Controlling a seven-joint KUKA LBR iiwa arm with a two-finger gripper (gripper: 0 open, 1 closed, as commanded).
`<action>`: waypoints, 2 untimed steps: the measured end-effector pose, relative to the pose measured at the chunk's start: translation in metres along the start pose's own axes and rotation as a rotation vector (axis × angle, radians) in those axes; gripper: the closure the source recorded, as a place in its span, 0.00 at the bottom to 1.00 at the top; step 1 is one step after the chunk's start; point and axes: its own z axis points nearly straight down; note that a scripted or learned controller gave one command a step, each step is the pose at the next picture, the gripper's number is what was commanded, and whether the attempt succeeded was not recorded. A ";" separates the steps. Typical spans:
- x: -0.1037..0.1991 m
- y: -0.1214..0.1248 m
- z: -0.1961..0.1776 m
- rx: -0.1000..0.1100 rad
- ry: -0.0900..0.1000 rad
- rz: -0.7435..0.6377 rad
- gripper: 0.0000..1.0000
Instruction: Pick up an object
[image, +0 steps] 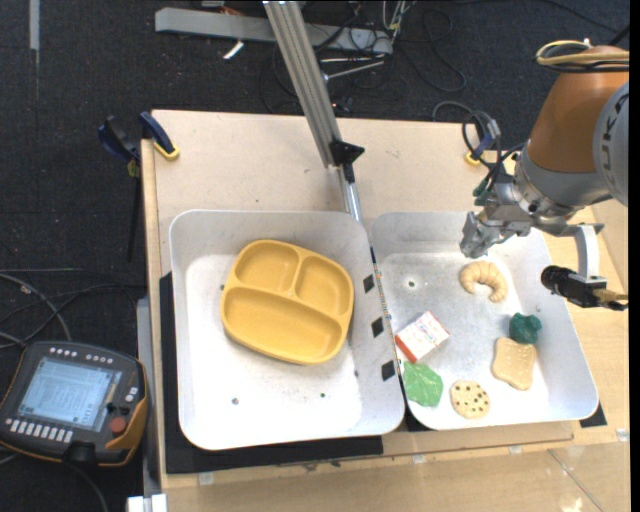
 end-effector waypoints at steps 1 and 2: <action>0.058 -0.002 0.004 0.004 0.002 -0.001 1.00; 0.116 0.010 0.011 0.002 0.001 -0.001 1.00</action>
